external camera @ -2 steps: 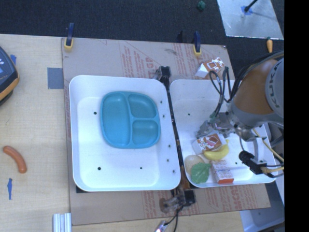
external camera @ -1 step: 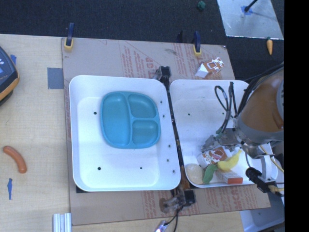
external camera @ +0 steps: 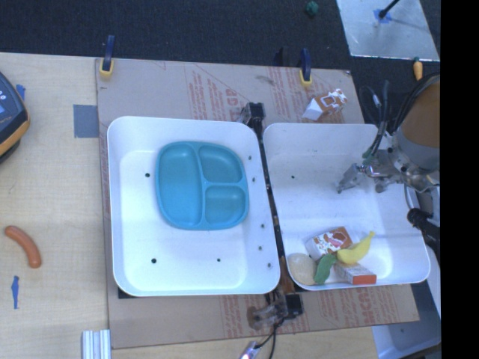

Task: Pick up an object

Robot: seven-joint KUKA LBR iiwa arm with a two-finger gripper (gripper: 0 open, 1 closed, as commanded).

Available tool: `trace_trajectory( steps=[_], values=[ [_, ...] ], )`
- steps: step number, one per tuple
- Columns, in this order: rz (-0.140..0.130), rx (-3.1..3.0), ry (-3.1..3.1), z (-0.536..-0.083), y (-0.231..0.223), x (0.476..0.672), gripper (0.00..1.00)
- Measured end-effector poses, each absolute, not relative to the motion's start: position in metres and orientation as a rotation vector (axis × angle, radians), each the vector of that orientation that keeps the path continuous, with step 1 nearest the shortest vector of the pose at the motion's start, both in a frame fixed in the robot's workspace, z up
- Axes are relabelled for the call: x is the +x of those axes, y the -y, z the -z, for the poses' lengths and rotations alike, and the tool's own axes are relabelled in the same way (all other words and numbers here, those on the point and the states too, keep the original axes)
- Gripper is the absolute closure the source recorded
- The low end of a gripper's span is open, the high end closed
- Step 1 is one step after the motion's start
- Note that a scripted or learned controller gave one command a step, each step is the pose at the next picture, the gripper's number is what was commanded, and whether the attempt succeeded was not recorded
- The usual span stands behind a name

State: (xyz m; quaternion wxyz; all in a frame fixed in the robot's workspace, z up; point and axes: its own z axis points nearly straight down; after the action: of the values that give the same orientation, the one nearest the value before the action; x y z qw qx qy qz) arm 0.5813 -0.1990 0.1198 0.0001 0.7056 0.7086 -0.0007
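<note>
Down at the front edge of the right bin point(external camera: 389, 271) there's a little heap of stuff: a curved yellow banana point(external camera: 357, 248), a small carton point(external camera: 330, 242) with red and white print, a flat box point(external camera: 355, 276) with an orange-red end, a green leafy piece point(external camera: 323, 268) and a pale round disc point(external camera: 300, 268) tucked into the corner. All of it looks like smooth plastic or printed card, jumbled and touching.

So the gripper point(external camera: 358, 179) sits higher up in that same bin, toward the right wall, well apart from the heap. It's bare grey metal with pointy fingers, and they look spread apart with nothing between them. Behind it you can see the orange band and a bundle of dark cables.

Left bin point(external camera: 123, 200) holds a glossy teal divided plate point(external camera: 202, 185), rounded corners, three compartments. Both bins are smooth white with shallow walls, sitting on printed cardboard point(external camera: 209, 88). Another small carton point(external camera: 325, 105) lies on the cardboard just behind the right bin, and a reddish sausage point(external camera: 24, 246) lies off on the wooden bench point(external camera: 45, 185) at the far left.
</note>
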Motion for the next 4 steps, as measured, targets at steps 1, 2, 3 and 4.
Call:
trace_trajectory(
  steps=[1,2,3,4],
  values=[
    [0.003,2.217,-2.228,-0.092,0.210,0.656,0.00],
    [0.005,2.211,-2.234,-0.103,0.210,0.657,1.00],
    [0.005,2.210,-2.235,-0.103,0.210,0.657,0.00],
    [0.002,2.218,-2.224,-0.211,0.213,0.520,0.00]
  ],
)
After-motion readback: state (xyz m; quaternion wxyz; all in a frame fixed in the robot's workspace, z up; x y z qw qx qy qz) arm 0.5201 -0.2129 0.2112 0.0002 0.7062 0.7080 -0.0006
